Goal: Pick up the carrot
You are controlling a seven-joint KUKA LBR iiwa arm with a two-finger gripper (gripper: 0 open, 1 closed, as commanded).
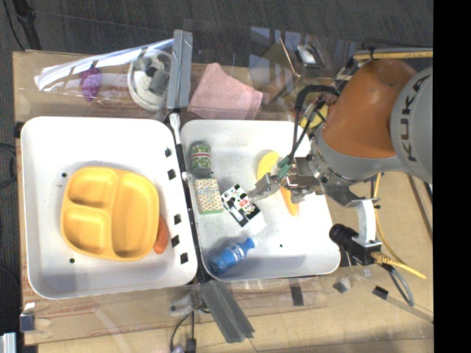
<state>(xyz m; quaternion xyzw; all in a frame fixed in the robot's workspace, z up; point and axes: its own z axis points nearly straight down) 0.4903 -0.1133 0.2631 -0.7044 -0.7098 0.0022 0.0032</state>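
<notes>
Yellow tray (110,212) in left bin (44,271); blue bottle (232,254), green can (200,157) (upright) in right bin (309,259)

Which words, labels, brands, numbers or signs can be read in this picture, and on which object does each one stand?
"KUKA": on the grey arm casing, running vertically, at the right edge.
Green cylindrical can: label too blurred to read.
Flat patterned green-and-white packet: print too small to read.
Small black-and-white box with red marks: print too blurred to read.
Blue plastic bottle: no readable text.

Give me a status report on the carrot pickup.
Pincer over right bin, above the checkered block. Carrot in left bin, wedged beside yellow tray. Tray crowds the carrot.
</notes>
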